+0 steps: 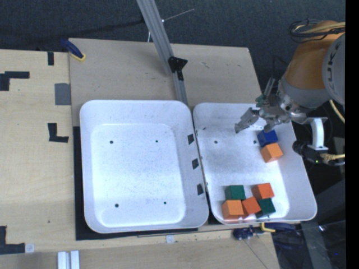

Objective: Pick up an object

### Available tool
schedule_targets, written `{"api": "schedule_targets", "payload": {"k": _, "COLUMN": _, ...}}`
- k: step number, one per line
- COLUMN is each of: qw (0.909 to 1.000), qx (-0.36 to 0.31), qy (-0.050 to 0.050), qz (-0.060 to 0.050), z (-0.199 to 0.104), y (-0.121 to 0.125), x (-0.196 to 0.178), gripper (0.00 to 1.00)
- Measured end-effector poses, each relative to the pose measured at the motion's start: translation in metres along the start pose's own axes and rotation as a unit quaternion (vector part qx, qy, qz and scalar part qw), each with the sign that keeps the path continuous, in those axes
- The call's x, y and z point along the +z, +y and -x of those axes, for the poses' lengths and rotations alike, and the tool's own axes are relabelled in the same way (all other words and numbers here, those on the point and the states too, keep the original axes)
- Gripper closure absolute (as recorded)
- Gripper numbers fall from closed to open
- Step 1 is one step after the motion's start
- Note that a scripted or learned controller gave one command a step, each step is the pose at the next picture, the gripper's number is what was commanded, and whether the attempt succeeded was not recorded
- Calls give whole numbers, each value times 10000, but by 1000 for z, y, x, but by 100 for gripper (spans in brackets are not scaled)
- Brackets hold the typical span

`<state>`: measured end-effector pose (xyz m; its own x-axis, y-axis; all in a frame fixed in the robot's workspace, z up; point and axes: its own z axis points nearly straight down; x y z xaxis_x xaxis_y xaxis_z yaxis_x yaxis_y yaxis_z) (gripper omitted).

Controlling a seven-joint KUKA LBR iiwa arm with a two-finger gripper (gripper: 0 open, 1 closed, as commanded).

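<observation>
Placement: we see small orange and green cubes [248, 200] clustered at the near edge of the right shallow white plastic bin [221, 167], with a blue cube [267, 137] and an orange cube [272, 152] lying apart near the far right.
Gripper: our two-finger grey metal gripper [252, 118] hovers beside the blue cube, fingers spread, holding nothing.

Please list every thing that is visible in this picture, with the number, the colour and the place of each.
bins: 2, white, side by side on the bench
orange blocks: 4, one beside the blue block, three in the right bin's near corner
green blocks: 2, right bin's near corner
blue block: 1, right bin, far side
pole: 1, grey, slanting behind the bins
arm: 1, grey and orange, at right
gripper: 1, over the right bin, by the blue block
</observation>
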<state>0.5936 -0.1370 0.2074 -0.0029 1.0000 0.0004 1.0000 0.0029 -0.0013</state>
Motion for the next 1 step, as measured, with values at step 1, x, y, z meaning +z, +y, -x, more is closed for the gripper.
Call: {"api": "schedule_targets", "payload": {"k": 1, "qw": 10000, "qx": 1, "qy": 0, "qz": 0, "z": 0, "y": 0, "x": 0, "gripper": 0}}
